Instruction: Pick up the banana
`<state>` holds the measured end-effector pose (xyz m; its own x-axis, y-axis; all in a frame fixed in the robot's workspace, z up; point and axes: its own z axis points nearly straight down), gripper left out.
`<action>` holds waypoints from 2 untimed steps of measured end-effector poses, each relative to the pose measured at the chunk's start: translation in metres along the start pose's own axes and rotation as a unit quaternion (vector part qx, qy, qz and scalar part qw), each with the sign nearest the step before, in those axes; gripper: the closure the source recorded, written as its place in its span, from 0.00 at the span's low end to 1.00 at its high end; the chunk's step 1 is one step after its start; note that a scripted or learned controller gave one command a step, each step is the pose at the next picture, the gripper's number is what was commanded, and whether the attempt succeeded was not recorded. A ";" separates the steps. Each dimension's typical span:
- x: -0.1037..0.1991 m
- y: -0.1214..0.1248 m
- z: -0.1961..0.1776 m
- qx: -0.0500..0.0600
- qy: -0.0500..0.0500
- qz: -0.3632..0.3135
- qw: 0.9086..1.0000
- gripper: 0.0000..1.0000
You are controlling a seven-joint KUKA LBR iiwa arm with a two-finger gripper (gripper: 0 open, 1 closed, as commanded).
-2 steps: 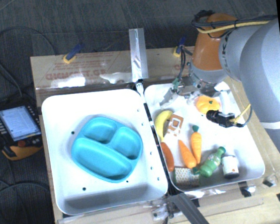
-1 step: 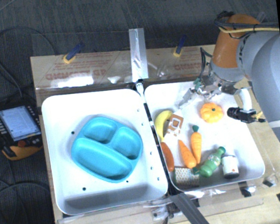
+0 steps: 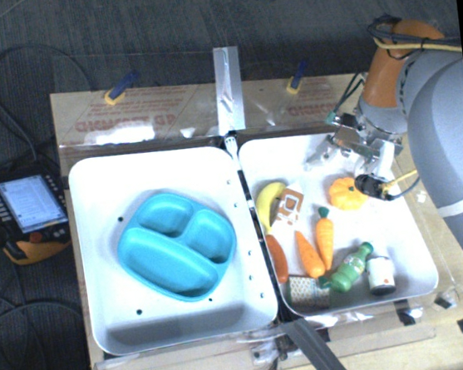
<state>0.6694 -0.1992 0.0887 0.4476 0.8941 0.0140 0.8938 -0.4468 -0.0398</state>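
We see the banana [image 3: 268, 200] lying in the right bin [image 3: 404, 226], close against the divider wall on that bin's left side, with a small white-and-orange carton [image 3: 288, 206] leaning on its right edge. The tool [image 3: 360, 156] hangs over the upper right part of the same bin, well apart from the banana and to its right, just above a small orange fruit [image 3: 346, 194]; we cannot tell how its jaws stand, since the wrist hardware hides them. Counting the right bin, we find one banana, one carton, one orange fruit, two upright carrots [image 3: 318, 246] side by side near the middle, one reddish sausage-shaped piece [image 3: 277, 258] by the divider, one green bottle [image 3: 347, 269] lying tilted, one small white jar with a dark lid [image 3: 381, 274], and a patterned flat item [image 3: 306, 291] at the lower edge, partly covered. The left bin [image 3: 104, 237] holds one blue divided tray [image 3: 177, 244]. The banana's upper end has bare white floor above it, and bare floor also lies between the carton and the orange fruit. On the table [image 3: 80, 115] we count two clips, one at each back corner area.
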 end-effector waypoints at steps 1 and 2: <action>-0.023 -0.090 -0.072 -0.019 -0.001 0.389 0.921 0.00; -0.027 -0.089 -0.036 -0.020 -0.002 0.316 0.949 0.00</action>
<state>0.5787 -0.1841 0.1278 0.8943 0.4474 -0.0030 0.4474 -0.8943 -0.0014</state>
